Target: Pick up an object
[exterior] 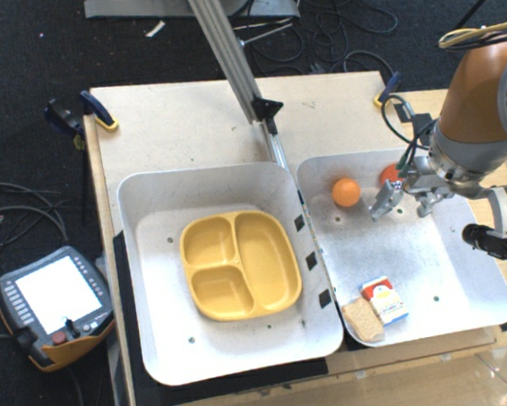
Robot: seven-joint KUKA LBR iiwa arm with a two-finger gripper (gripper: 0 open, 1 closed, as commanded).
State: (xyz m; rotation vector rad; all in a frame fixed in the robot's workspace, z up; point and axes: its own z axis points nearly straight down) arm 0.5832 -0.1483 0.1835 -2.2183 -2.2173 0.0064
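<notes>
The grey two-finger gripper (406, 203) hangs over the far part of the right white bin (462, 297), its fingers spread apart and holding nothing, an orange ball (346, 192) just to its left. A small red-and-white carton (386, 299), its print unreadable, lies beside a tan sponge-like block (364, 319) at the near edge. The left white bin (154, 280) holds a yellow three-compartment plastic tray (240, 264).

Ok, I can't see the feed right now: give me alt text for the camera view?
The gripper is open over the back of the right bin, beside an orange ball and in front of a partly hidden red object. A small box and a tan block lie at that bin's front edge; a yellow divided tray fills the left bin.
</notes>
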